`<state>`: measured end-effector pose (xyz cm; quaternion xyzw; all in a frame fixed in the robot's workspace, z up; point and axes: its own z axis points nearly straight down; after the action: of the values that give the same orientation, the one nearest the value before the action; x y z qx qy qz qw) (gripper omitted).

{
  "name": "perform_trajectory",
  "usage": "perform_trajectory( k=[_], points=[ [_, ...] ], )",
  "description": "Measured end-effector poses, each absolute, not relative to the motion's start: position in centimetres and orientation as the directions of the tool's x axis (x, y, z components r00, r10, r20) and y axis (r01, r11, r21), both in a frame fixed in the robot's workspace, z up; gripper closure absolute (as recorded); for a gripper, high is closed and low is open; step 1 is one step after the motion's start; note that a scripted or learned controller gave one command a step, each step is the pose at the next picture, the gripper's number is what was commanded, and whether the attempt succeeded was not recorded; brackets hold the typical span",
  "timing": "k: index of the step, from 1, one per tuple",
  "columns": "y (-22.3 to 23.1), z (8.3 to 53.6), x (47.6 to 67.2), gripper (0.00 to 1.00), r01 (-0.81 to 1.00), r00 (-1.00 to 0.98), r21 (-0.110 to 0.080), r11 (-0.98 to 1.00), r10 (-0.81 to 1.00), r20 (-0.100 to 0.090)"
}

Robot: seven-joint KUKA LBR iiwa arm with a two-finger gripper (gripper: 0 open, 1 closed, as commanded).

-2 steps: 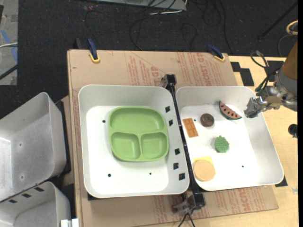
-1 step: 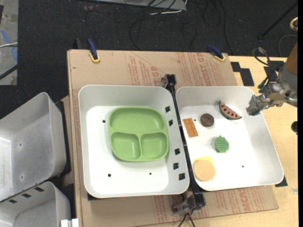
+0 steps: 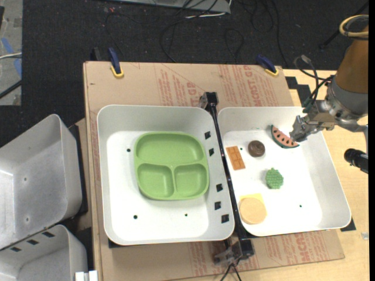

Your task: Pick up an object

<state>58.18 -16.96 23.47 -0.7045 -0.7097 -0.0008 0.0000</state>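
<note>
The right bin (image 3: 328, 174) holds several small objects. A watermelon slice (image 3: 282, 138) with a green rind lies near its far edge. A brown round piece (image 3: 256, 148) and an orange rectangular block (image 3: 235, 157) sit to its left. A knobbly green piece (image 3: 273, 178) lies mid-bin and a tan disc (image 3: 253, 209) near the front left. My gripper (image 3: 300, 130) hangs low at the right end of the watermelon slice, close to or touching it. The arm comes in from the upper right.
The left bin (image 3: 111, 157) carries a green divided plate (image 3: 171, 165). A black divider (image 3: 220, 168) runs between the two bins. Grey tubs (image 3: 35, 180) stand off the bench at the left. Cables hang near the wrist at the right bin's far right corner.
</note>
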Motion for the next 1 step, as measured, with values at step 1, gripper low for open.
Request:
perform_trajectory(
  k=[1],
  points=[
    [-12.1,23.07,57.04,1.0,1.0,-0.007,-0.002,0.007,1.0,0.002]
  ],
)
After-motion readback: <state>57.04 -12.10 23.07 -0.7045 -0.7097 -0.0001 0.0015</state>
